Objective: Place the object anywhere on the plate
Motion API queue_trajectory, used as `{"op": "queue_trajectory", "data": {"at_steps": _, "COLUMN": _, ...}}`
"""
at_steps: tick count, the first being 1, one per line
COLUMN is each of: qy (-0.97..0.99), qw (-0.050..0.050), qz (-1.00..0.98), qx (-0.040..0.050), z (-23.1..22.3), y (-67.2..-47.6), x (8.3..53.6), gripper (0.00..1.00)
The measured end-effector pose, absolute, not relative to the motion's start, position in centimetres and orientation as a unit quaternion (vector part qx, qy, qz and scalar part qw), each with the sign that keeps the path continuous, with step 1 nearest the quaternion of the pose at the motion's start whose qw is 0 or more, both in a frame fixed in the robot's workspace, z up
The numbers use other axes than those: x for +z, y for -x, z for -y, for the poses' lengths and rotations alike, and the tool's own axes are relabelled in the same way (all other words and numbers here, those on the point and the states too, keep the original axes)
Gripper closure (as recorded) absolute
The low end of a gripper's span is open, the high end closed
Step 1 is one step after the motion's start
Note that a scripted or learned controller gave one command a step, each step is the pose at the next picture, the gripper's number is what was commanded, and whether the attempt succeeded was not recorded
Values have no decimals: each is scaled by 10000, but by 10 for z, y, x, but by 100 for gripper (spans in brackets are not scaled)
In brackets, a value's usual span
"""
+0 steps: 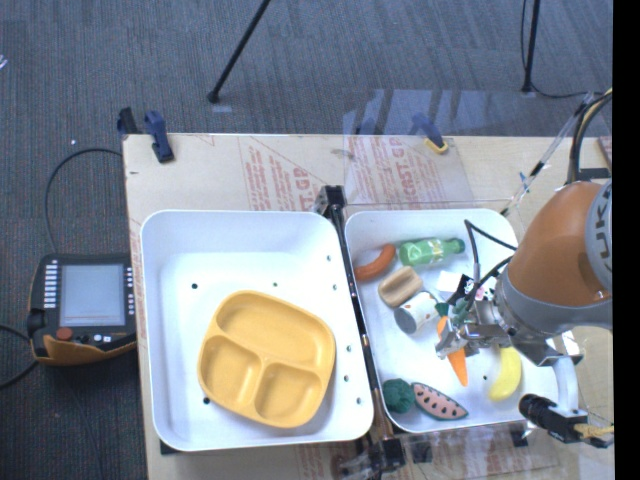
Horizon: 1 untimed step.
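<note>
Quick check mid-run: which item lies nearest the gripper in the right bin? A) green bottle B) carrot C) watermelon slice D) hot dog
B: the carrot lies right at the gripper, while the other items sit farther off within the right bin.

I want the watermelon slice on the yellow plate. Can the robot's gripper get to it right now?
Probably yes. The watermelon slice lies flat at the front of the right bin, with nothing on top of it. The gripper hangs just above it, over the carrot. The green toy beside it sits close, though.
</note>
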<state>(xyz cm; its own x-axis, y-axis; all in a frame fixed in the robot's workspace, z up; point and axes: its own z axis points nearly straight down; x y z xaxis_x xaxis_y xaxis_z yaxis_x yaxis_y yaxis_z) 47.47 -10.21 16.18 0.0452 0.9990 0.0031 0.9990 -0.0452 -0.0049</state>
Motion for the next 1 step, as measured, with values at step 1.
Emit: {"op": "queue_trajectory", "data": {"at_steps": 1, "qy": 7229, "qw": 29, "qz": 6909, "qx": 6, "z": 102, "y": -475, "x": 162, "gripper": 0}}
